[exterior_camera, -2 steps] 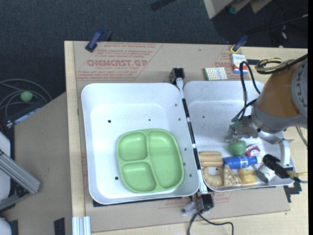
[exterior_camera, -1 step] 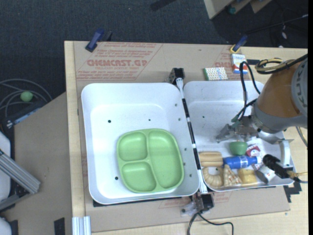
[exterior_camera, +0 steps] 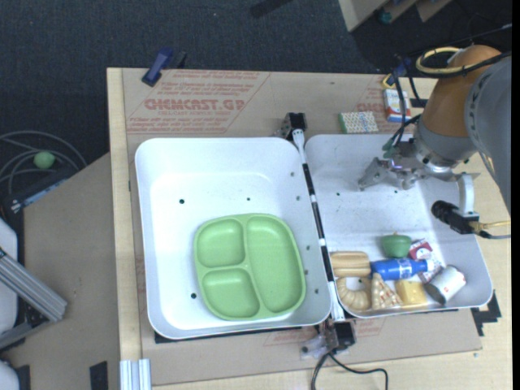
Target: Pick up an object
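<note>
The objects for picking lie clustered in the near corner of the right bin (exterior_camera: 357,157). A tan bread-like piece (exterior_camera: 350,262) sits at the cluster's left end, touching a curved tan item (exterior_camera: 355,296) just below it. A blue bottle-shaped item (exterior_camera: 395,268) lies to the right of the bread piece, with a green round object (exterior_camera: 396,243) just above it. A yellow block (exterior_camera: 411,292) rests below the blue item, and a white cylinder (exterior_camera: 448,282) lies at the cluster's right end, near the bin wall.

The pincer (exterior_camera: 390,174) hangs over the far half of the right bin, well apart from the cluster. Its fingers are spread apart, with nothing between them. The grey arm (exterior_camera: 487,112) with its orange band (exterior_camera: 449,96) enters above the bin's far right corner.

The left bin (exterior_camera: 162,185) adjoins the right bin and carries a green divided plate (exterior_camera: 248,265) in its near half. Both bins rest on the table (exterior_camera: 203,104).
</note>
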Available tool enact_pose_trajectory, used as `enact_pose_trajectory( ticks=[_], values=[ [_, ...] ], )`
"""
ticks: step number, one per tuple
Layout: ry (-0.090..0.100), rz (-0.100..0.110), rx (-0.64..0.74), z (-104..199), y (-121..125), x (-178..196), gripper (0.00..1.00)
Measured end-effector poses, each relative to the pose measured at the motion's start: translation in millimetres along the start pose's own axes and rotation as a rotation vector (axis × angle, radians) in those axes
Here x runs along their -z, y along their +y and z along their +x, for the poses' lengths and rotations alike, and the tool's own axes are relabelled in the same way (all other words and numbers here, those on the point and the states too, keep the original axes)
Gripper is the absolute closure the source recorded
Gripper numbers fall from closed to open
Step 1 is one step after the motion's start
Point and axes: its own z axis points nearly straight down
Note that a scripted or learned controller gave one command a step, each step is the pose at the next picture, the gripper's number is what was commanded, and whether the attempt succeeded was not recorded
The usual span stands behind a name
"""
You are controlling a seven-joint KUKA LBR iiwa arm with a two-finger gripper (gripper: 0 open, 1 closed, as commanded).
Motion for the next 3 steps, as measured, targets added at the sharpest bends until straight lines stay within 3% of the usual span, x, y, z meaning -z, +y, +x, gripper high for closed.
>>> enact_pose_trajectory(
  ticks=[1, 2, 3],
  values=[
    [0.000, 0.003, -0.002, -20, -65, 0, 0.00],
    [0.001, 0.003, -0.003, -7, -135, -1, 0.00],
    [0.000, -0.001, 0.000, 25, -99, 0, 0.00]
  ],
)
